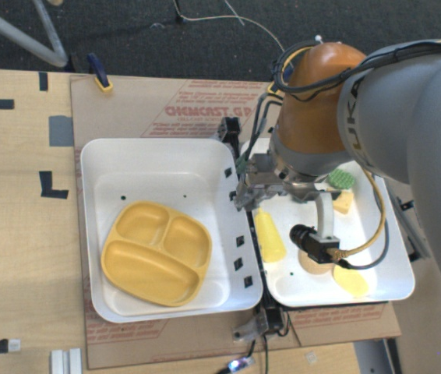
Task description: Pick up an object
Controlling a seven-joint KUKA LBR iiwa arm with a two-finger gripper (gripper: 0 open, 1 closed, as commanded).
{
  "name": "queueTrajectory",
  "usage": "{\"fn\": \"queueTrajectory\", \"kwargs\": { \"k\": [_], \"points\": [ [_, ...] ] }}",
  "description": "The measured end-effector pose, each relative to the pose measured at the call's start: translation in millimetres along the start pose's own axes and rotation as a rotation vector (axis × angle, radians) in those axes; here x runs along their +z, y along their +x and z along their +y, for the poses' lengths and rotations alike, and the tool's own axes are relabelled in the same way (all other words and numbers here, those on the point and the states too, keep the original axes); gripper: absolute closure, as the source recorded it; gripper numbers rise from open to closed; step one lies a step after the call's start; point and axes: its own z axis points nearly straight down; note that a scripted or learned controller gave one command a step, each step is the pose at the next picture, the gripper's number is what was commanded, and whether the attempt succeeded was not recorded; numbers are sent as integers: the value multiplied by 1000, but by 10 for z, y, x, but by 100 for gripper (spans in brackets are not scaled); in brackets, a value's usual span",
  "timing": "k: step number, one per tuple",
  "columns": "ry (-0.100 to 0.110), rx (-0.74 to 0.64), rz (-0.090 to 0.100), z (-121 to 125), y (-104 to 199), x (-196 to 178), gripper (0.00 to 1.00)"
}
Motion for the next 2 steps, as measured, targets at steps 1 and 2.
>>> {"fn": "queueTrajectory", "kwargs": {
  "k": [1, 2],
  "points": [
    [0, 1, -1, 55, 495, 190, 100],
    [-1, 4, -1, 55, 472, 179, 0]
  ]
}}
